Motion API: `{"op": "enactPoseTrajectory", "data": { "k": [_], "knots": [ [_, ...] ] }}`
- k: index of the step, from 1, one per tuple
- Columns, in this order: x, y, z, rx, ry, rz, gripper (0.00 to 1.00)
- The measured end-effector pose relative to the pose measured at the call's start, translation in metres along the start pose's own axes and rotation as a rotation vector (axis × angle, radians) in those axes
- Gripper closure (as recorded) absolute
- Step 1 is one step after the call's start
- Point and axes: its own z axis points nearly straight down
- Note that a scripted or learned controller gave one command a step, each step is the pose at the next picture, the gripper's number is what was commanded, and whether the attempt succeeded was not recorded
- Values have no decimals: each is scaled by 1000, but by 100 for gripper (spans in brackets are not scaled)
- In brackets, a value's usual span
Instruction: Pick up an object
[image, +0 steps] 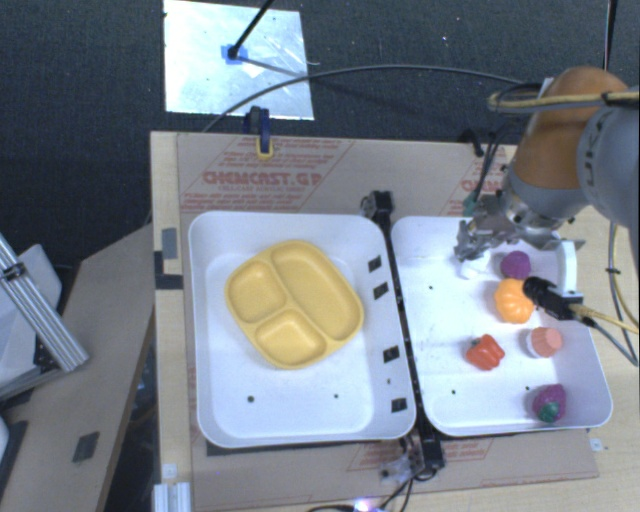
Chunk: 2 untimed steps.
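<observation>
Grey and orange, the arm reaches in from three o'clock and carries its gripper (472, 243) low over the far edge of the right bin (440, 330), at about eleven o'clock within that bin. From the camera view I cannot tell whether the pincer is apart or together, since the wrist and cabling mask it, and nothing can be seen held in it. All the pickable things lie in this right bin: a purple ball (515, 265) just beside the gripper at its four o'clock, an orange pumpkin-like piece (513, 301) below that, a red-orange pepper (485, 352) toward the bin's middle, a pink-and-white round piece (545, 342) at three o'clock of the pepper, and a purple piece with a green patch (548, 403) in the five o'clock corner. The left bin (220, 400) bears a yellow divided tray (293, 302). I judge the step in hand to be the approach, with no grasp made. The next move seems to call for a short shift toward four o'clock to centre over the purple ball, then a straight descent. Room is tight there: the ball sits near the bin's back wall and the pumpkin piece is near it, so a wide finger spread may nudge the neighbour. The pepper stands apart from the others, with bare bin floor on its nine o'clock side, and looks the easier target.
</observation>
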Motion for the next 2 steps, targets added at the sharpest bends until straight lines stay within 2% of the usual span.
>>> {"op": "enactPoseTrajectory", "data": {
  "k": [2],
  "knots": [
    [-5,9,-88,-1,0,-6,100]
  ]
}}
